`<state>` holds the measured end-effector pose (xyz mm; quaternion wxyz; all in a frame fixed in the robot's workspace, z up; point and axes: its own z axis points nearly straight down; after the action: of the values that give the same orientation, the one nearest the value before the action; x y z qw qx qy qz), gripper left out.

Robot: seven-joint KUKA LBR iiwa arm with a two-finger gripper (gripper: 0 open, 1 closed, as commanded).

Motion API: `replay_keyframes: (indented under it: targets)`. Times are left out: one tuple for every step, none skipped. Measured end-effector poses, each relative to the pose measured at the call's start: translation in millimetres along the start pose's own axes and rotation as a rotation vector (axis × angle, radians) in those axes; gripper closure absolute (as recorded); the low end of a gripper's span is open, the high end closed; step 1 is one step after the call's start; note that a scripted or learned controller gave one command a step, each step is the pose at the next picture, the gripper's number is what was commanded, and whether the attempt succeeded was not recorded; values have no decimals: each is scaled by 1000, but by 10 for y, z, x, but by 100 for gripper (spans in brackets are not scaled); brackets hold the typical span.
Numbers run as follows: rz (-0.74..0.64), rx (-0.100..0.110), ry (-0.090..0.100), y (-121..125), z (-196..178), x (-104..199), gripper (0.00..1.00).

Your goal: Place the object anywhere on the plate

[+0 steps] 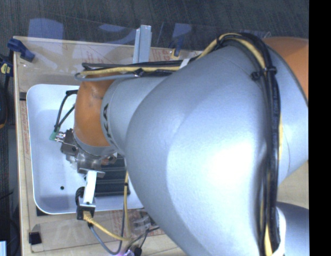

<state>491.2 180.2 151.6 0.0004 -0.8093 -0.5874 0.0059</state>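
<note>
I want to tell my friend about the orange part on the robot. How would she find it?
Start at the big grey arm that reaches in from the right. Follow it left to where it hangs over the white bin. There, just above the wrist, sits the orange band, the one brightly coloured ring between the grey arm and the dark metal parts below it.

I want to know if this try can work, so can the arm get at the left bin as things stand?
Probably yes: the arm already stretches over the left bin, its wrist low above the bin floor. The plate and object can't be made out, so reach to them is unclear.
</note>
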Motion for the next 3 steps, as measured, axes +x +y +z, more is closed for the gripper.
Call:
replay_keyframes:
  targets:
    - [-316, -7, 7, 557, -723, -528, 100]
    - [-123, -1, 4, -150, 320, -87, 100]
    - [-352, -9, 7, 76, -213, -711, 100]
